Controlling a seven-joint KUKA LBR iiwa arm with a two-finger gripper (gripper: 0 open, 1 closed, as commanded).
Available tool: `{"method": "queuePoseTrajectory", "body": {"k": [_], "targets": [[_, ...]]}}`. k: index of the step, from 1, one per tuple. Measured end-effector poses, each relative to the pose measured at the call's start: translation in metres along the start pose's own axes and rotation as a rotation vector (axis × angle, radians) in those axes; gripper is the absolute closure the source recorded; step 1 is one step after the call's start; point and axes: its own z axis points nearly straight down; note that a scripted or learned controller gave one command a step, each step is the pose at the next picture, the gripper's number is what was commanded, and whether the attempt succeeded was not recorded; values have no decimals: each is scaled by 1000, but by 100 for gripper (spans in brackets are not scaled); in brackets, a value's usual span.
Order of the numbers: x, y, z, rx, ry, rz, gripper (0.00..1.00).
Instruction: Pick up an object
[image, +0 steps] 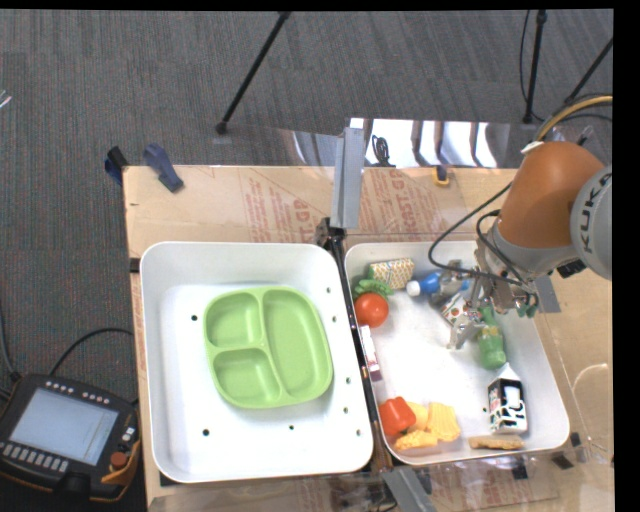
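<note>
**A:** What have you got nearest the camera?

**B:** On my feed, a pendant (65, 432) lies on the floor at lower left. On the counter (230, 205), the left bin (165, 275) holds a green plate (268, 345) with three compartments. In the right bin's (555, 400) near end I see a cracker (496, 441), a red pepper (396, 414) touching a yellow piece (436, 424), and a black-and-white carton (507, 404) standing upright.

**A:** And farther in?

**B:** A green bottle (491, 347) lies mid-bin, right beside the gripper (466, 322), which hangs low over the bin floor. I can't tell whether it is spread or closed, or whether it touches the bottle. Beyond it are a tomato (371, 309), a blue toy (429, 283) and a yellowish block (391, 271) by the far wall.
</note>
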Motion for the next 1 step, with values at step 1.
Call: {"method": "queuePoseTrajectory", "body": {"k": [1], "targets": [[62, -24, -2, 5, -30, -37, 0]]}}
